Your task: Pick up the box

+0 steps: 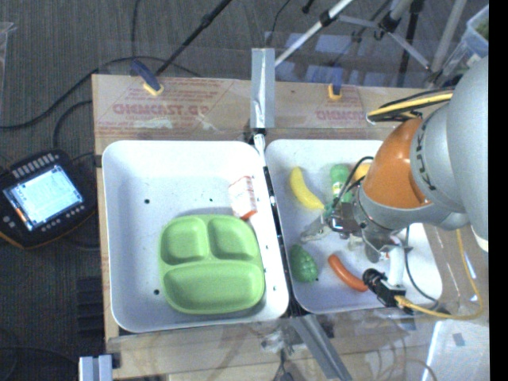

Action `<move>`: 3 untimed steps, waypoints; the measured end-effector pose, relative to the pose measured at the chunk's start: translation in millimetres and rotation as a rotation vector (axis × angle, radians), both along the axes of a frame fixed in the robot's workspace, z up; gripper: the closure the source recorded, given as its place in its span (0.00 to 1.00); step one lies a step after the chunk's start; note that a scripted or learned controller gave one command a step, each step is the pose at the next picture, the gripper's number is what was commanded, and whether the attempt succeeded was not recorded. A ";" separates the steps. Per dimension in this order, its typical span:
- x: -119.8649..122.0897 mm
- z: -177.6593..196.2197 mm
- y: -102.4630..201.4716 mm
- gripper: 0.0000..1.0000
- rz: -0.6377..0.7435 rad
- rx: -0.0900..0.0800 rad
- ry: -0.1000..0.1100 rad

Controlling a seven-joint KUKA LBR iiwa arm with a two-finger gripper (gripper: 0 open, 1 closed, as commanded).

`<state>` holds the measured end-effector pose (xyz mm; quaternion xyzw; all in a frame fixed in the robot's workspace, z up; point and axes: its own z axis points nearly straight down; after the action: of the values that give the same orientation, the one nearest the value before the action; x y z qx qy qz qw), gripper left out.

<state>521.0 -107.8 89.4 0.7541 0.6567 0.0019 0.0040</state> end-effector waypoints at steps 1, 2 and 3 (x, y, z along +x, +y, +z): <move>41.7 51.5 -60.8 0.00 0.078 0.001 0.012; 109.2 0.7 -42.0 0.00 0.340 -0.002 0.008; 32.7 0.6 -44.1 0.00 0.356 -0.003 -0.002</move>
<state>553.7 -151.9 90.0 0.6260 0.7798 0.0022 0.0053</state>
